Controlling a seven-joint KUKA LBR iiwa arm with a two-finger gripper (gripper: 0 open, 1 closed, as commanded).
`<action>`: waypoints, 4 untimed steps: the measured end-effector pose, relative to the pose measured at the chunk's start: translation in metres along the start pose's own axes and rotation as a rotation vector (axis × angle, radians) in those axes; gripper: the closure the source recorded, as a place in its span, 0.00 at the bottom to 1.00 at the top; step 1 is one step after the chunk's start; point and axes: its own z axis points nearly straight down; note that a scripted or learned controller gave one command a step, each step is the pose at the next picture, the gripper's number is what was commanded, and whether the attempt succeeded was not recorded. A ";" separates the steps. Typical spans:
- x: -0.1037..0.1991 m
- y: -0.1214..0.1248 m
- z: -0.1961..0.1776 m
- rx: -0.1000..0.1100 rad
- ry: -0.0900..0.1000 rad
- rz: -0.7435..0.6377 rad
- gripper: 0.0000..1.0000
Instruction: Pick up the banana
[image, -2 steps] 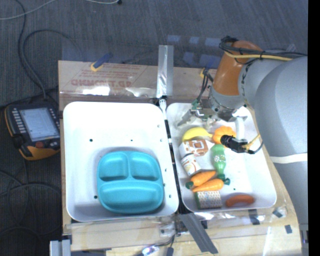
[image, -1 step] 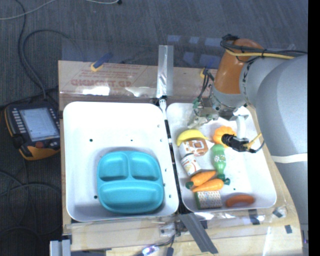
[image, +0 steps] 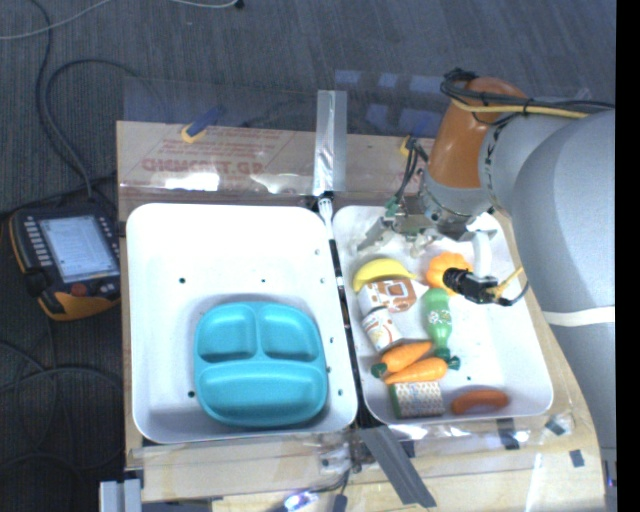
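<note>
From the overhead camera, my gripper (image: 400, 228) hung over the far end of the right bin (image: 530, 385), my fingers spread apart with nothing between them. The banana (image: 379, 271) lay just below me in that bin, touching a small carton (image: 388, 295). A blue tray (image: 262, 361) sat in the left bin (image: 160, 290).

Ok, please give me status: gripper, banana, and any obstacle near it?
Gripper above right bin's far end, holding nothing visible. Banana lies just below it, not grasped. Carton touches banana; orange beside it.
</note>
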 end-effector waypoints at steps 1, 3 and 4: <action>0.000 -0.026 0.012 -0.018 0.001 0.097 0.00; 0.034 -0.047 -0.081 -0.002 -0.001 -0.160 0.00; -0.001 -0.024 0.009 -0.003 0.000 -0.145 0.00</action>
